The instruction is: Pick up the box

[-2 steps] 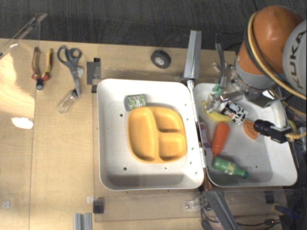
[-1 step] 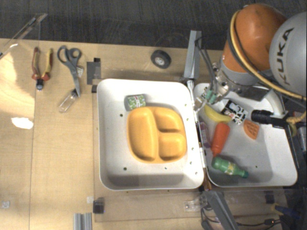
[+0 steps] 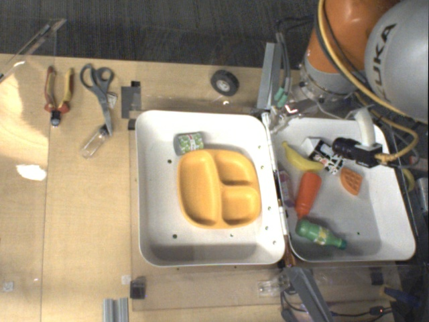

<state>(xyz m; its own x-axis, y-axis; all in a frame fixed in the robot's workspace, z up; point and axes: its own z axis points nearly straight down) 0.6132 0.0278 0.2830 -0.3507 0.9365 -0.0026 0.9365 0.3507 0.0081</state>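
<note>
Tool: right of the yellow tray, low over the right bin, just beside a banana. How far open: cannot tell. Nothing seen held.

Box: small, green and white, at the yellow tray's upper left corner, lying in the left bin with the tray, well apart from the tool.

Right of the tray, in the right bin: carrot; green bottle.

Bench: pale wood. Up and left of the tray: scissors, red-handled pliers. Above the tray: black tape roll.

Floor: dark carpet, beyond the bench.
</note>
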